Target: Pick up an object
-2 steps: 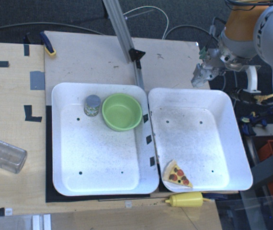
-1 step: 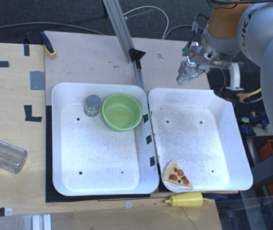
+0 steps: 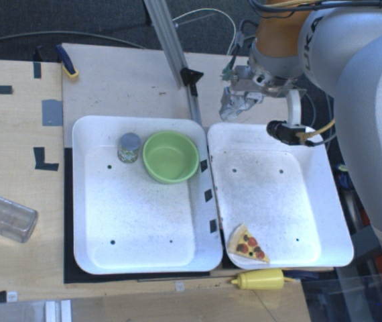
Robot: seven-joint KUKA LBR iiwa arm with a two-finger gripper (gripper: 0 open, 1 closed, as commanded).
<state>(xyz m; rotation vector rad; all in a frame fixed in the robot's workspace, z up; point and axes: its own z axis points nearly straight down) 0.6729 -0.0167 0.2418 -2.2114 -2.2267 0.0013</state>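
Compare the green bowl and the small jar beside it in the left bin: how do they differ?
The green bowl is wide, low and open at the top; the small jar is narrow and closed with a grey lid. The bowl is plain bright green, while the jar is greyish with a greenish label. The bowl looks much the larger, and it sits to the jar's right in this view. Both stand upright near the far wall of the left bin, close together.

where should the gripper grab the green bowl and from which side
Take the green bowl by its rim, coming straight down with one finger inside. It sits upright and open. Use the near edge, since the small jar crowds its left side.
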